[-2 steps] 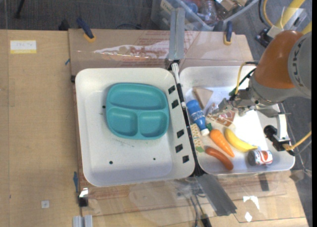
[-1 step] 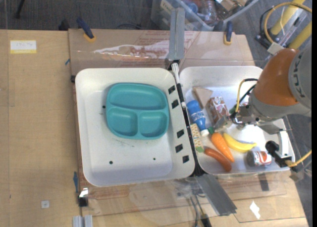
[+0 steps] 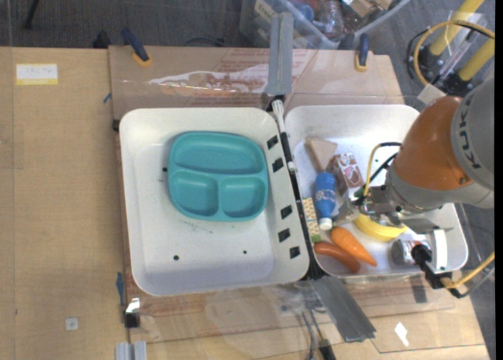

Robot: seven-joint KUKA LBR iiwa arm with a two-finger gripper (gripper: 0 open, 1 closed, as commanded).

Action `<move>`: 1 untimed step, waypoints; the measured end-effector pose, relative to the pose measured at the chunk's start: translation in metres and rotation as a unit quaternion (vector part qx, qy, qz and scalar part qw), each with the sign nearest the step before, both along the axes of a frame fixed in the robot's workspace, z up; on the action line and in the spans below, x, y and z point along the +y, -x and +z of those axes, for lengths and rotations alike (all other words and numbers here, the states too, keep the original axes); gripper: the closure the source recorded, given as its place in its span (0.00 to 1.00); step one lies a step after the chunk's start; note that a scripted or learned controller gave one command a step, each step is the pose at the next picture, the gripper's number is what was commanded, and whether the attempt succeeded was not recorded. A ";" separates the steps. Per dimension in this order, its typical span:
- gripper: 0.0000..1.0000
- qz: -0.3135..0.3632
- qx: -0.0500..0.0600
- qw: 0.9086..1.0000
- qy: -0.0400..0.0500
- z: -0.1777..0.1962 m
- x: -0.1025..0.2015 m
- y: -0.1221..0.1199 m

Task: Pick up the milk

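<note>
Bench of pale wood bears two white bins.

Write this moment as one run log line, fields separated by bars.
task: pick up milk | arm: over right bin | milk: lying in right bin, not held | left bin: teal tray

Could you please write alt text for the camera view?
The grey-and-orange arm reaches into the right bin, above a milk carton, blue bottle, banana and carrot. The left bin holds a teal divided plate.
</note>
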State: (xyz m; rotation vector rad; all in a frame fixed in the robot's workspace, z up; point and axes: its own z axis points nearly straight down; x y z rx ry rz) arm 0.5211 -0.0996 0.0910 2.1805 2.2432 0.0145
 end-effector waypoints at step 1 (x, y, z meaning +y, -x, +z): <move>1.00 -0.003 -0.003 1.000 0.002 0.011 -0.003 -0.001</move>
